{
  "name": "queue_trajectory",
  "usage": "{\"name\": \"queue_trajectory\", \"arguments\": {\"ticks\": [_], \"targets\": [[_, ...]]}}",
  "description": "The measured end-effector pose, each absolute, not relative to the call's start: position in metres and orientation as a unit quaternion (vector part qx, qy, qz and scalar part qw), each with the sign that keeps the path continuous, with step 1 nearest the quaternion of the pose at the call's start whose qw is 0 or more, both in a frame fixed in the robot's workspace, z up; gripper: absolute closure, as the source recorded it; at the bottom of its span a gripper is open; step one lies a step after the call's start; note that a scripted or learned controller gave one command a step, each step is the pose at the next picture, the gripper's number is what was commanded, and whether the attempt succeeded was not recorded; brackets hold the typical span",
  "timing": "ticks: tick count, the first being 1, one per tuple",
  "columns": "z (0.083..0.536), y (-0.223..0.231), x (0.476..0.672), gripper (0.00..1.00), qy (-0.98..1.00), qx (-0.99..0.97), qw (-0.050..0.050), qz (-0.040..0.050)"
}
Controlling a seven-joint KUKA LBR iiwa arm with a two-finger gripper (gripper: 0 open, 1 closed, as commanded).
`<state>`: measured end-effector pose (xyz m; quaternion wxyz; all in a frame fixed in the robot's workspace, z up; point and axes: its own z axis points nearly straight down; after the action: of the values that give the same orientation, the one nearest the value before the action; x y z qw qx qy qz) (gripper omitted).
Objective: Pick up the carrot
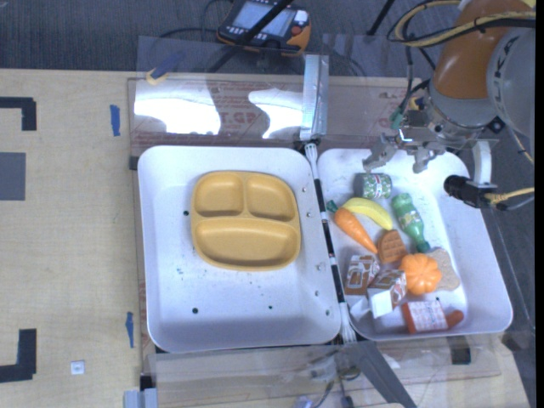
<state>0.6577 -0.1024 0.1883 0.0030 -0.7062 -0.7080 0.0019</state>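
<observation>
Right now gripper (399,153) hangs w/ fingers apart, holding nothing, just beyond the banana (371,212); carrot (354,228) lies touching banana's near side.

Bins (170,313) look like smooth white plastic, slightly glossy. Tray (246,219) is matt yellow plastic. Carrot (355,229) is smooth orange plastic.

In the left shallow white bin (161,253) you have the yellow three-compartment plastic plate (246,219). In the right shallow white bin (484,253), the orange toy carrot (354,229) lies at the left — the yellow toy banana (371,211) just behind it, the gripper (401,153) above the far end.
</observation>
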Motion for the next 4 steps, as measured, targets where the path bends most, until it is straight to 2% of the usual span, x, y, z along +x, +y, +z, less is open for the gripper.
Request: {"name": "queue_trajectory", "arguments": {"ticks": [1,2,3,4], "targets": [[0.192,-0.086,0.569,0.0,-0.714,-0.7,0.002,0.0017],[0.132,-0.093,0.554,0.0,-0.755,-0.655,0.003,0.0016],[0.093,-0.1,0.563,0.0,-0.85,-0.527,-0.008,-0.0031],[0.103,-0.102,0.567,1.0,-0.849,-0.528,-0.013,-0.0041]]}}
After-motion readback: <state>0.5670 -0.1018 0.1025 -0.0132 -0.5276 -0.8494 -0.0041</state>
